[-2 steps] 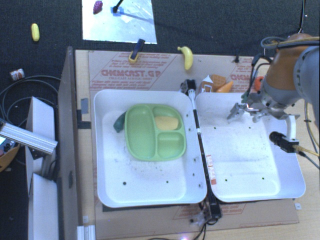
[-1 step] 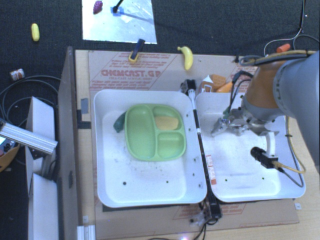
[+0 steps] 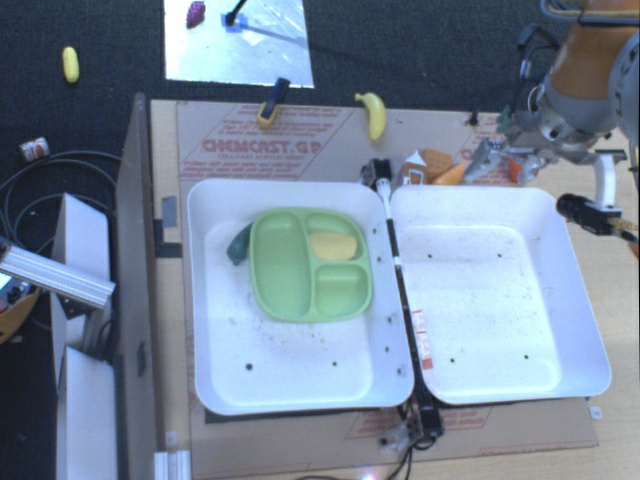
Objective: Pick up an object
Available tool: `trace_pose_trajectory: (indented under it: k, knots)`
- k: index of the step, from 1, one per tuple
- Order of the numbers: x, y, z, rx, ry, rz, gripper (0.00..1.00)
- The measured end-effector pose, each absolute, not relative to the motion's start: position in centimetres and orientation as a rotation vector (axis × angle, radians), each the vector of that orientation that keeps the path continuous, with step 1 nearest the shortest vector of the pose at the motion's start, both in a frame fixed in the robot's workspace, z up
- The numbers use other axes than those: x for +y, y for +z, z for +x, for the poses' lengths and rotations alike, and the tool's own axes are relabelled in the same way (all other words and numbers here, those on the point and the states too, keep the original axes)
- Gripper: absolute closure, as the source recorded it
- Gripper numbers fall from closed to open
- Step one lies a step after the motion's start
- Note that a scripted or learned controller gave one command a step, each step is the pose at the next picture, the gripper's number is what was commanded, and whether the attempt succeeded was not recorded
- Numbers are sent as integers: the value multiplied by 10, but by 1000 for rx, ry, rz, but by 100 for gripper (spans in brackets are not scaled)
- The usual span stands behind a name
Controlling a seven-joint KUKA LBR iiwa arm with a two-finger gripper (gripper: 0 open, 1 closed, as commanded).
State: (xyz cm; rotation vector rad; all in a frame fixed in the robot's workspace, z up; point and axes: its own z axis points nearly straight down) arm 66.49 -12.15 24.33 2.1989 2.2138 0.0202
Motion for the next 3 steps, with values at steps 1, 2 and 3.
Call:
trace_pose_trajectory:
  k: [1, 2, 3]
  knots:
    - [-133, 76, 659, 2224, -5, 2224, 0]
    - [-151, 86, 670, 2219, 4, 2219, 0]
    - [-109, 85, 669, 2228, 2, 2212, 0]
